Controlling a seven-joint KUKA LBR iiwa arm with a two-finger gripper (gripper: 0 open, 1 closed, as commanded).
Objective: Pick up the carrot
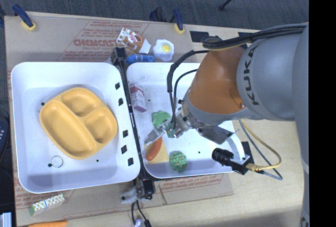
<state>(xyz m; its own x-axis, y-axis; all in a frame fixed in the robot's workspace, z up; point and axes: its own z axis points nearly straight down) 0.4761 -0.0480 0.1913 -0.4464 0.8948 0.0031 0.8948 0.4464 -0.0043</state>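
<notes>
Camera view: carrot point(153, 151) lies by right bin's point(157, 75) front-left corner, yellow wedge point(163, 154) touching, end effector point(171, 130) near; grip unclear.

A single fixed camera looked down from above the counter point(68, 26) at a slant, far enough to take in both white bins, the left bin point(21, 116) and right bin point(157, 76); the arm point(262, 79) entered from the frame's right.
</notes>
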